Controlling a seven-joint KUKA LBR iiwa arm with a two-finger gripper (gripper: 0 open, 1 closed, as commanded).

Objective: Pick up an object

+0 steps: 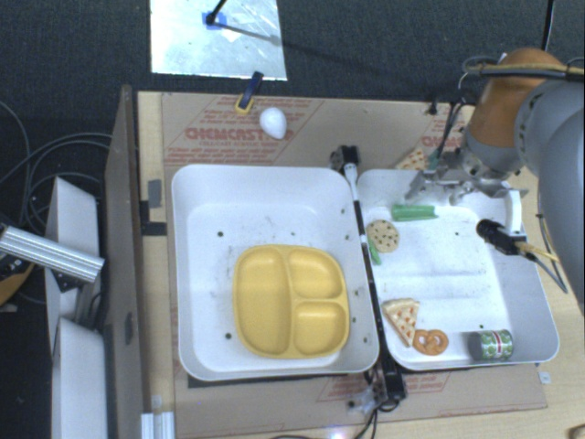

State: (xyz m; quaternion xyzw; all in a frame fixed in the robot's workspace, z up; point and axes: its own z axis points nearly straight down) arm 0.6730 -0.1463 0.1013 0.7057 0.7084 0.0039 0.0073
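Two white bins side by side: yellow tray [292,300] left, green stick [413,212], cookie [383,236], can [494,344] right, gripper [445,183] upper right above the stick, grip state unclear.

A dark speckled carpet floor [73,44] surrounds the brown cardboard-covered bench [228,122]. A shiny silver rectangular sheet [215,26] lies beyond the bench's far edge. Black cables [37,163] and white boxy frames [73,245] crowd its left edge.
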